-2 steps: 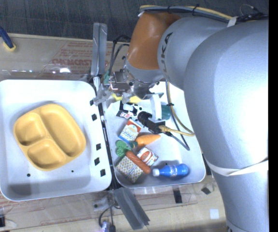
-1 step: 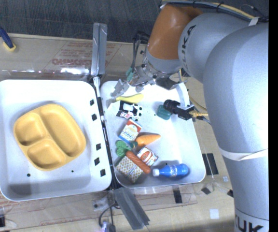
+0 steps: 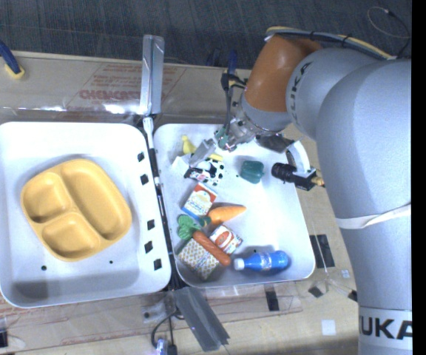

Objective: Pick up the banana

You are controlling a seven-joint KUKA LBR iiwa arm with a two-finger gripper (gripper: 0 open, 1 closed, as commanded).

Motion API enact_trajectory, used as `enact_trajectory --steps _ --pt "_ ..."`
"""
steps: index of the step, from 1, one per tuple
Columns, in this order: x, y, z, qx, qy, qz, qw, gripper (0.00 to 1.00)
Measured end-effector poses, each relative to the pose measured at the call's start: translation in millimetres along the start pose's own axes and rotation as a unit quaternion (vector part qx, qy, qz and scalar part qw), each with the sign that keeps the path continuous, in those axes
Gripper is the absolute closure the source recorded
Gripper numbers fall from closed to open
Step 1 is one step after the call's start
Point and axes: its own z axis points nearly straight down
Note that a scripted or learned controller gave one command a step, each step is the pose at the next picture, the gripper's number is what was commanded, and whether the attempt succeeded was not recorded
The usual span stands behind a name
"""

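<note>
Camera view: gripper (image 3: 224,139) down over right bin (image 3: 298,220) near its far edge, jaws' state impossible to tell. Banana (image 3: 188,146) at that bin's far left corner, just beside the gripper. Carrot (image 3: 226,213), blue bottle (image 3: 263,261) toward near edge. Yellow divided tray (image 3: 76,208) in left bin (image 3: 21,287).

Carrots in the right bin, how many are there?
2. One carrot lies mid-bin beside a small carton. A second carrot lies lower, beside a can, near the blue bottle. More may be hidden in the clutter.
</note>
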Motion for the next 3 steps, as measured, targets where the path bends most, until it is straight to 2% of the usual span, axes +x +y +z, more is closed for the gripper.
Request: enact_trajectory --steps 1,2,3 --pt "36 -17 12 0.005 0.003 -0.07 0.9975 0.0" --pt "84 -33 -79 0.005 0.003 0.05 0.9987 0.0" --pt "83 -11 -155 0.005 0.003 0.058 0.9983 0.0"
